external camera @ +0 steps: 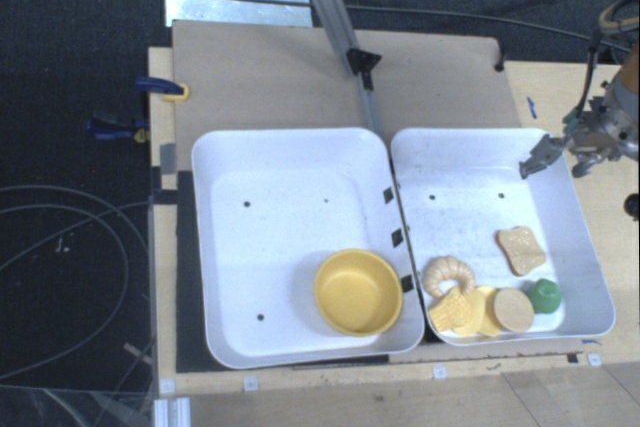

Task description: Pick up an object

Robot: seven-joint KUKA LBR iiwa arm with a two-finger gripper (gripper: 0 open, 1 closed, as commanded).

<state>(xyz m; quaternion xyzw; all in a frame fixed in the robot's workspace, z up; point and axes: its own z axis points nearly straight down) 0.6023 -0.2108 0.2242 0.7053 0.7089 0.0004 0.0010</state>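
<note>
Toast slice (pixel 521 250) lies well below the empty hand (pixel 557 158), its fingers spread wide.

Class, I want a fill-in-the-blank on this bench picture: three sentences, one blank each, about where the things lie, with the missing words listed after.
1. The yellow bowl lies in the ____ bin.
2. The green thing sits in the right bin, beside the round ____ disc.
3. The gripper hangs over the right bin's ____ rim, away from the croissant and the toast.

Missing words: left; tan; right
</note>
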